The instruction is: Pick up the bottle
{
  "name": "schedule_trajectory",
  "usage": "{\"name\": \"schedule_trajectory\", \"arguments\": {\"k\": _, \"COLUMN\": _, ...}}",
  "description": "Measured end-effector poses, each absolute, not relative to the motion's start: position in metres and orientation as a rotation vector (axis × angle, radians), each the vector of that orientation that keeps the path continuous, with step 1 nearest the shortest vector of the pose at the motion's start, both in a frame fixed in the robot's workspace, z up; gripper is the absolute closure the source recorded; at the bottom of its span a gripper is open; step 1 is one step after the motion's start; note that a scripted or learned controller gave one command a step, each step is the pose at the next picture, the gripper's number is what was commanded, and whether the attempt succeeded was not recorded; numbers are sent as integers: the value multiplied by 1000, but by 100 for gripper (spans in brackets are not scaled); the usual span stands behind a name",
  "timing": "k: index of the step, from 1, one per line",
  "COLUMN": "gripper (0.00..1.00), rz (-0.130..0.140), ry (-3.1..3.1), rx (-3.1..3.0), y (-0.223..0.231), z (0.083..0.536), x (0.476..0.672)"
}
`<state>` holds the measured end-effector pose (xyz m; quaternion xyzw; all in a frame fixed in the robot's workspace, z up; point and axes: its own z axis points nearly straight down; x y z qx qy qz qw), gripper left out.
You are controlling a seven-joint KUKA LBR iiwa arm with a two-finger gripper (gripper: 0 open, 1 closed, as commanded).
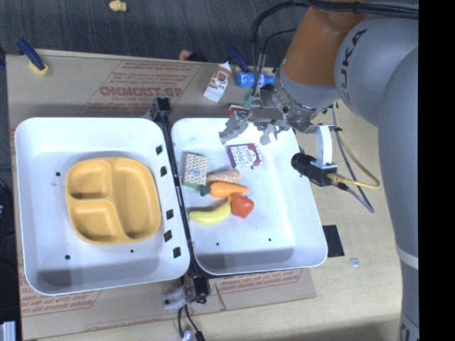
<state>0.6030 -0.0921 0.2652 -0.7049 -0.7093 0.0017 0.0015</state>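
My gripper (250,132) hangs over the back part of the right bin (302,219). Its two grey fingers (232,128) are spread open and hold nothing. Just in front of it lies a purple packet (244,155). A small tan, bottle-like item (223,176) lies on its side in the middle of the bin, between a checkered box (195,168) and an orange carrot (229,188). I cannot tell for sure that it is the bottle. The gripper is apart from it, up and to the right.
A red pepper (242,206) and a yellow banana (211,215) lie near the carrot. The left bin (35,261) holds a yellow divided plate (112,199). A black camera mount (313,168) juts over the right bin's right rim. Clamps and a tag sit behind the bins.
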Motion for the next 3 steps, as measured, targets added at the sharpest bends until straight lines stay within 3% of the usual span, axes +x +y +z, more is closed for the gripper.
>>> {"name": "schedule_trajectory", "arguments": {"k": 1, "gripper": 100, "rz": 8, "ry": -2230, "rx": -2206, "y": -92, "z": 275, "x": 603}}
{"name": "schedule_trajectory", "arguments": {"k": 2, "gripper": 100, "rz": 5, "ry": -2456, "rx": -1953, "y": -18, "z": 192, "x": 556}}
{"name": "schedule_trajectory", "arguments": {"k": 3, "gripper": 100, "rz": 6, "ry": -2433, "rx": -1981, "y": 40, "z": 195, "x": 475}}
